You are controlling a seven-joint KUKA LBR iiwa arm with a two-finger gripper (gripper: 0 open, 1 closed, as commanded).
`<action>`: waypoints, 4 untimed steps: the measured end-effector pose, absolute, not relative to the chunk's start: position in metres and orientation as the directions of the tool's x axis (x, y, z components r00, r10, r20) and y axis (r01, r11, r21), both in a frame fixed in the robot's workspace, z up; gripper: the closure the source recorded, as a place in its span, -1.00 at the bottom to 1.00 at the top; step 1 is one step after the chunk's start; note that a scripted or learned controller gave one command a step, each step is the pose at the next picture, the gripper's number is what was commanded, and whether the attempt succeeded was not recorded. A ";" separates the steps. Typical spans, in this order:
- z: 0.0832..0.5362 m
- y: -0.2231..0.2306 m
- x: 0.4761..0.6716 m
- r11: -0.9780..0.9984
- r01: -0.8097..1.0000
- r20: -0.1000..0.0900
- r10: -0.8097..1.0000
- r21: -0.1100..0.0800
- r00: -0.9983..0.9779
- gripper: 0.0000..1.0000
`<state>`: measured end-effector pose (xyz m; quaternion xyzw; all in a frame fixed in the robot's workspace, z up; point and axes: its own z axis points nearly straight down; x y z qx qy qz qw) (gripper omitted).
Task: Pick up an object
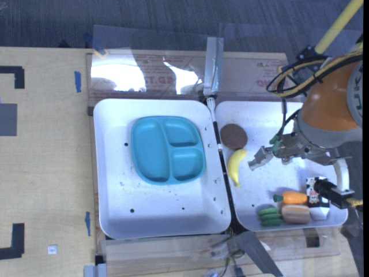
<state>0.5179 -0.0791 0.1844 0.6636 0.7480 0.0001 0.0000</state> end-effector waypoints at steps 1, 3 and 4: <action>0.098 -0.132 0.486 0.118 0.993 0.001 0.993 -0.010 -0.118 -1.00; 0.118 -0.092 0.479 0.208 0.978 0.004 0.978 -0.002 -0.208 -1.00; 0.123 -0.107 0.627 0.158 0.987 -0.001 0.987 0.002 -0.158 -1.00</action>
